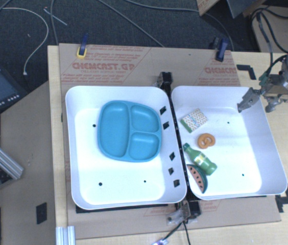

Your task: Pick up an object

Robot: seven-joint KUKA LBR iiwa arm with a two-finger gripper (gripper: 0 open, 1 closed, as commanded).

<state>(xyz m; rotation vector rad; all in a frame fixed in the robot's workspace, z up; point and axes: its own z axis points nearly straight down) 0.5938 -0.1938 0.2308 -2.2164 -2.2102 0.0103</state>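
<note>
Grey claw [260,99] poised at the right bin's [266,152] upper edge, prongs apart, holding nothing. Down and left of it — a patterned packet [194,120], a donut [206,140], a green bottle [201,160]. Best aimed at the donut — lying clear of its neighbours.

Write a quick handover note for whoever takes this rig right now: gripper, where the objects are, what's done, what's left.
Gripper: open, holding nothing, above the right bin's upper right rim.
Right bin, left side: patterned packet, orange ring, green bottle, watermelon slice.
Left bin: blue divided plate.
Done: nothing picked up.
Left: descend on one object, grasp, lift.
</note>
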